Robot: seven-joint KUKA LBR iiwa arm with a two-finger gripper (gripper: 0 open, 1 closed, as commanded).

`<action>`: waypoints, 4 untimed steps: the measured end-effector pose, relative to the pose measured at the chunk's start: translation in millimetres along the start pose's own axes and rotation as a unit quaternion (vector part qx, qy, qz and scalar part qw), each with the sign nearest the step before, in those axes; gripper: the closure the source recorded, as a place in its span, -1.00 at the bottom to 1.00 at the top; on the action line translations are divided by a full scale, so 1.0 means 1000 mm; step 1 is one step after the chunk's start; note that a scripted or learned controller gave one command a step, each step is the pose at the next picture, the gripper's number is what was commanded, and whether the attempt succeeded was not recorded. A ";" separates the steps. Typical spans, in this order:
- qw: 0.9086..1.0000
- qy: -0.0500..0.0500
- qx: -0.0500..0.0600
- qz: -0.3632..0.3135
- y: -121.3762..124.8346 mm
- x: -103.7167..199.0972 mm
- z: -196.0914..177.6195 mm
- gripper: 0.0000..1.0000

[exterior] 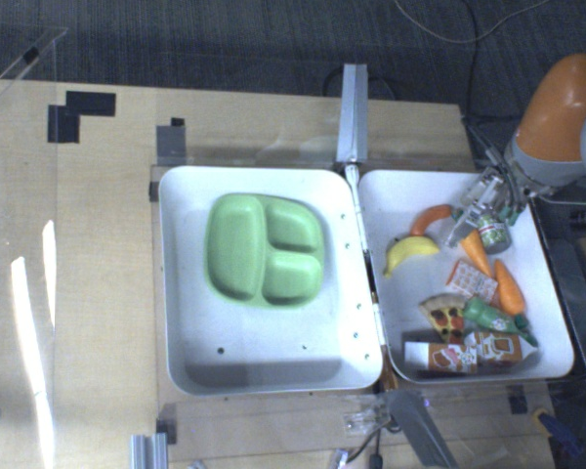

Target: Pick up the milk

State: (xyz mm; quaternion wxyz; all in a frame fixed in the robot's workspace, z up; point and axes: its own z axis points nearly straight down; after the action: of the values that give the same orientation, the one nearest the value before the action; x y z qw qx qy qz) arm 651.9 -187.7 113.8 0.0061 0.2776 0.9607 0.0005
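Observation:
The milk (474,353) looks to be the brown and white carton lying on its side along the front wall of the right bin (557,360). My gripper (486,211) hangs over the far right part of that bin, well behind the carton and apart from it. Right under the gripper sits a small green and white can (493,234); whether the gripper touches it is unclear. The orange band of the arm (562,106) shows at the upper right.
The right bin also holds a banana (411,251), three carrots (432,219) (475,254) (509,290), a small patterned box (472,280), a pizza slice (442,315) and a green toy (490,317). A green divided plate (266,249) lies in the left bin (181,350).

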 end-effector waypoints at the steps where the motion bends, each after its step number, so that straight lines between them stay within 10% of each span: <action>1: 0.997 0.001 -0.001 -0.076 0.078 0.044 -0.013 -1.00; 2: 0.994 0.000 -0.001 -0.107 0.052 0.019 -0.076 -1.00; 3: 0.981 -0.001 -0.001 -0.192 0.038 0.092 0.023 -1.00; 4: 0.968 -0.001 -0.002 -0.250 0.087 0.061 0.024 -1.00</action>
State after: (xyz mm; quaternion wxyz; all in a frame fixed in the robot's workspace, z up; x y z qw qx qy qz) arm 647.5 -81.8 89.1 0.0072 0.0281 0.9996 0.0007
